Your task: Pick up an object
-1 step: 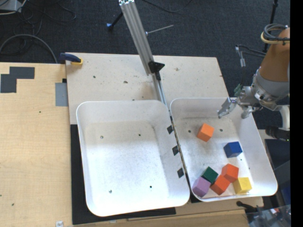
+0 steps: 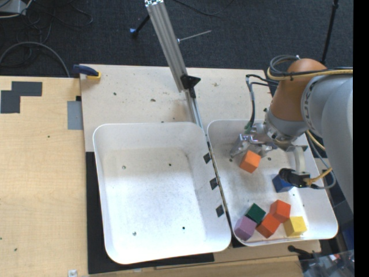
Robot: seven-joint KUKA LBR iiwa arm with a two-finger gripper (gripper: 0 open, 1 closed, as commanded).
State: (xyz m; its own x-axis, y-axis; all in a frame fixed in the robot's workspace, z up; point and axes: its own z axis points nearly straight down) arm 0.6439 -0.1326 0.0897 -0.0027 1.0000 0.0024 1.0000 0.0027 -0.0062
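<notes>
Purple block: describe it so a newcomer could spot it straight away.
Look in the right-hand bin, at the cluster of blocks along its near edge. The purple block sits at the cluster's left end, just below the green block and beside an orange one. It is the sole purple piece.

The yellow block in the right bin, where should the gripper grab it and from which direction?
Probably from straight above, closing on two opposite flat sides of the yellow block. It sits close to the right bin near wall, with a red block at its upper left, so the faces towards the wall and the open floor look freest.
</notes>
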